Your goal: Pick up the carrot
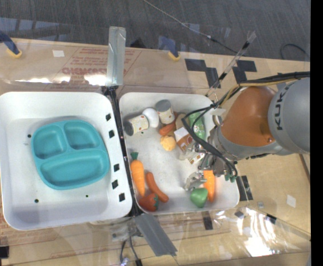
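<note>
An orange carrot [137, 174] with a small green top lies along the left wall of the right bin [170, 204]. A second orange carrot-like piece [209, 184] with a green end [199, 197] sits near the bin's front right corner. My gripper [197, 178] hangs low over that corner, touching or just left of the orange piece. The grey arm with its orange band [250, 118] covers the bin's right side. Whether anything is gripped cannot be made out.
A red sausage-like piece [154, 190] lies beside the left carrot. Small cans, an egg-like ball [150, 115], a yellow piece [168, 143] and packets crowd the bin's back. A teal divided plate [70, 153] sits in the left bin [17, 209]. Cables trail near the wrist.
</note>
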{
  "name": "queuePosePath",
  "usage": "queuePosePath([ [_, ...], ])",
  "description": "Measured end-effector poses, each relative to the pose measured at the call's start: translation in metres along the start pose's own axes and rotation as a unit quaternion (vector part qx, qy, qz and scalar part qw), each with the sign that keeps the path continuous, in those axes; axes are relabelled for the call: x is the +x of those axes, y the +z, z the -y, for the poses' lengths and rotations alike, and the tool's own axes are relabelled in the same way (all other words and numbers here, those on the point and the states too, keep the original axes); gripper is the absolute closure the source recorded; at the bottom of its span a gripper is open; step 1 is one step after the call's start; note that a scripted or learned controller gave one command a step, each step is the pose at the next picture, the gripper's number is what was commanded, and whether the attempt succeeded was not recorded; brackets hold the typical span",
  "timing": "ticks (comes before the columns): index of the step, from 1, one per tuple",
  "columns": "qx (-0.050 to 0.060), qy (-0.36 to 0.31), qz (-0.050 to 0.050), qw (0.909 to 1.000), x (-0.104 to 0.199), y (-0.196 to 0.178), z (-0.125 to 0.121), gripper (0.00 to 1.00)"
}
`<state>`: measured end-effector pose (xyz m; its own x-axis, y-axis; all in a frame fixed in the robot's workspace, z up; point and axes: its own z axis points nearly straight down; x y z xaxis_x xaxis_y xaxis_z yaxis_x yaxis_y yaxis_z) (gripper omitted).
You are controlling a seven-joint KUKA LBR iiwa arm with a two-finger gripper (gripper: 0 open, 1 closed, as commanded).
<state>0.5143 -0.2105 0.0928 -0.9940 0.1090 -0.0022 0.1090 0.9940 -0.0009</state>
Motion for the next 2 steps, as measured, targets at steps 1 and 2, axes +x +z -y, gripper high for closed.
queuePosePath([
  [1,0.0,-0.005,0.003,1.0,-0.003,-0.012,-0.002,1.0],
  [2,0.001,-0.064,0.003,0.9979,-0.024,-0.077,-0.004,1.0],
])
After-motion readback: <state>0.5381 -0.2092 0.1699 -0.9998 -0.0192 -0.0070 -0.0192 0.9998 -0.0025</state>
